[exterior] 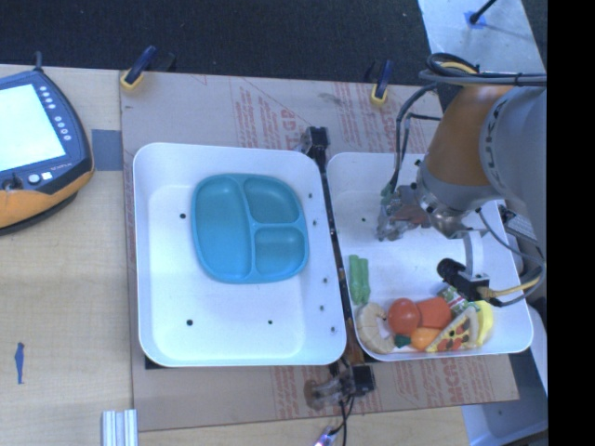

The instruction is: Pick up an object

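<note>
Gripper point(395, 223): hovering over bare right-bin point(372, 170) floor, finger gap impossible to read.
Toy food pile point(423, 321): sitting jumbled, probably light, slick plastic.
Best hold: squeezing the round red tomato point(403, 315) across its middle.

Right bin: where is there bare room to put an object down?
In the right bin, the floor is bare between the gripper and the toy food pile, and along its far rim. The near edge is crowded. The left bin has bare floor around the blue plate.
</note>
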Robot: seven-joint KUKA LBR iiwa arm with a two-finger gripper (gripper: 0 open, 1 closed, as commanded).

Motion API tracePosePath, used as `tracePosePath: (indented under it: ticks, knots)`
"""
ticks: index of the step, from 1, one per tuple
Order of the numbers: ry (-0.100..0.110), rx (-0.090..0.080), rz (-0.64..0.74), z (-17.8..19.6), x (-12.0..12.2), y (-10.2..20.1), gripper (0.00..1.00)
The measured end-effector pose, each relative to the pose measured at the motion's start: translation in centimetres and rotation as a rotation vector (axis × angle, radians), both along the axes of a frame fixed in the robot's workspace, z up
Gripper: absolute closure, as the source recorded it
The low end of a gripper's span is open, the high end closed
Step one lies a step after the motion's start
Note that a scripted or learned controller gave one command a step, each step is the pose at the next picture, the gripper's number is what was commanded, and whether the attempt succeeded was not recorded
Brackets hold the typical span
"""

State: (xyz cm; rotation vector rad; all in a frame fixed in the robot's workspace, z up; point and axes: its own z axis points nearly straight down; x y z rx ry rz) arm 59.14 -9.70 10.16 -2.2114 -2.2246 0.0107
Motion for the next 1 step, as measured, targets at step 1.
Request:
tracePosePath:
  ticks: [1]
  knots:
    - [0.0, -0.001, 0.001, -0.01, -0.01, 0.0, 0.0]
